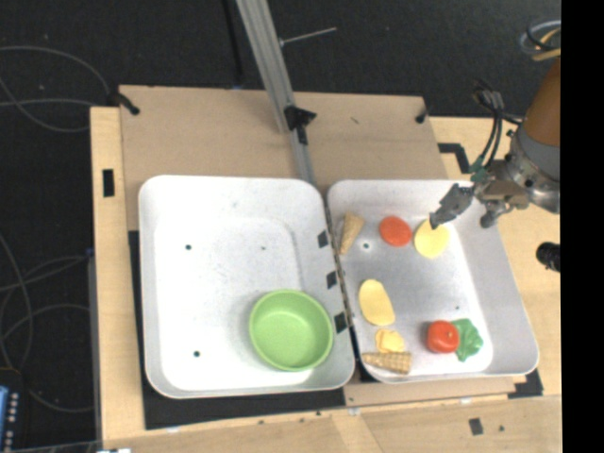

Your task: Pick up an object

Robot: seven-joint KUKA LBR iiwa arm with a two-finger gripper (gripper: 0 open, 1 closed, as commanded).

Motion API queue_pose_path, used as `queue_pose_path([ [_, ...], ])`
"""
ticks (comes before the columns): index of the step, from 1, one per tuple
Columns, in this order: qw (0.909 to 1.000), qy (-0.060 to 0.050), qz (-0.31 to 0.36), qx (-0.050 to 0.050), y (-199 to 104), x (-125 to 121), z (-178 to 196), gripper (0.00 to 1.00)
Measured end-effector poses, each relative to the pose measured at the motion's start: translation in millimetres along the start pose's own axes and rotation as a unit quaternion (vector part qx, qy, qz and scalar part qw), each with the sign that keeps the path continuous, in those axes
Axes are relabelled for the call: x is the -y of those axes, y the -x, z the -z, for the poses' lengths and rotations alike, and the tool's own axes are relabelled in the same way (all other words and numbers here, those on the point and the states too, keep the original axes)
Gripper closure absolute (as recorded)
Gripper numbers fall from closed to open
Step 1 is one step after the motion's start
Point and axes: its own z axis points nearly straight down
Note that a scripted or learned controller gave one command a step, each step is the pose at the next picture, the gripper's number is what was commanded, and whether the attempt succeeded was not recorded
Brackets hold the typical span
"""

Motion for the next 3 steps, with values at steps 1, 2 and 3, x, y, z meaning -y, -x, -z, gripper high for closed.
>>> queue_pose_path([
  [1, 1.0000, 0.000, 0.000, 0.000, 0, 0, 0, 0.00],
  [2, 1.0000, -0.003, -0.003, 0.001, 5, 1, -63, 0.00],
  [3, 1.0000, -0.002, -0.002, 0.001, -2, -3, -111, 0.00],
])
